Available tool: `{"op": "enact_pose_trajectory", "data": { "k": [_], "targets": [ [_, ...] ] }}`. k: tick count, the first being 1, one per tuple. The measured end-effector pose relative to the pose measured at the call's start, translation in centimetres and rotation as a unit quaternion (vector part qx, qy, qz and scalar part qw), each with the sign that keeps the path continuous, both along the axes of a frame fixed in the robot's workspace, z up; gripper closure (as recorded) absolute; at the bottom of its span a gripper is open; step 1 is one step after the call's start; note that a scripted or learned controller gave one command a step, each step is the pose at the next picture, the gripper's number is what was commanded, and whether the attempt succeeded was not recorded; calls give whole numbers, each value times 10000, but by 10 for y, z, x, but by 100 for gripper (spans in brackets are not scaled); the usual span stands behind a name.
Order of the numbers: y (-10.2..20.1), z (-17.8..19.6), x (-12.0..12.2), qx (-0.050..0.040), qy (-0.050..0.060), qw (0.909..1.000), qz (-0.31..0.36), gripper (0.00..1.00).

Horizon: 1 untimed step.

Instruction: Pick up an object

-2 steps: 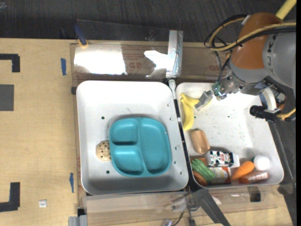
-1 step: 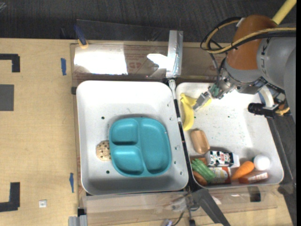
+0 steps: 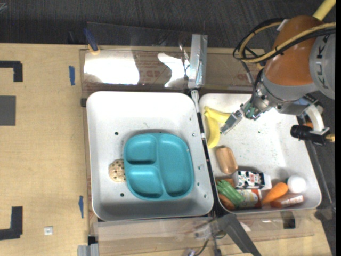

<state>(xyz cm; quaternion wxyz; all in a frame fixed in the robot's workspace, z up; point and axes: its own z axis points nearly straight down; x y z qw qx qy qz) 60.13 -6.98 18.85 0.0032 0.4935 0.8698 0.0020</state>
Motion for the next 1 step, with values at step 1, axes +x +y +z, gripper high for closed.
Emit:
{"op": "enact_pose_trajectory", "data": {
  "k": [1],
  "targets": [
    [-2,-3,66,-2,17,9999,-119,0]
  ]
}}
